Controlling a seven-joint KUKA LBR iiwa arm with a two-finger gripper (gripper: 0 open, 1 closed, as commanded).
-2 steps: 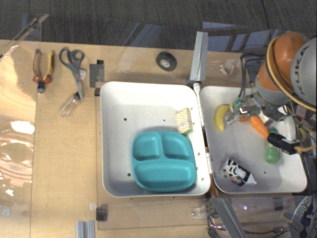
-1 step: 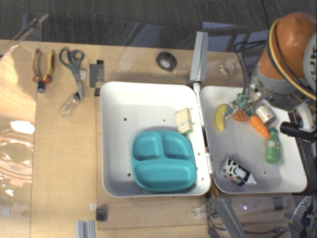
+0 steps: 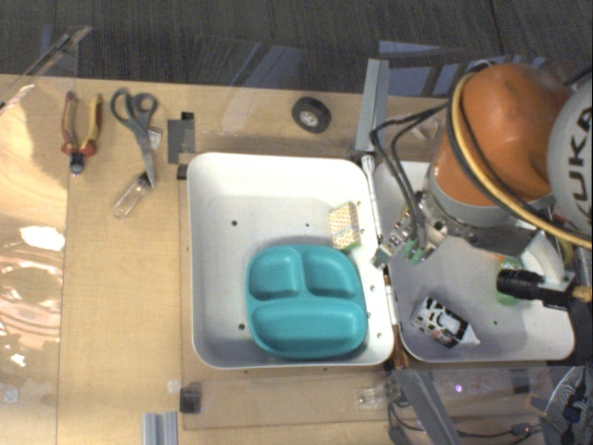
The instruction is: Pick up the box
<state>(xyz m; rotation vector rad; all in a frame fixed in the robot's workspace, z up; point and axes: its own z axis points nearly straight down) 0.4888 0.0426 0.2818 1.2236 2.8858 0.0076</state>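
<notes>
A small box (image 3: 345, 224) with a yellow-and-white pattern lies in the left bin (image 3: 218, 248), near that bin's far right corner and just above the teal plate. The arm's orange-banded wrist (image 3: 505, 133) hangs over the right bin (image 3: 547, 341). Below it, the gripper (image 3: 401, 242) sits low at the rim between the two bins, a short way right of the box. The wrist and cables cover most of the gripper. Nothing shows held in it.
A teal divided plate (image 3: 308, 300) fills the near right part of the left bin. The right bin holds a black-and-white packet (image 3: 438, 323) and a green object (image 3: 510, 282). Pliers (image 3: 79, 130), scissors (image 3: 139, 123) and a tape roll (image 3: 311, 114) lie on the bench behind.
</notes>
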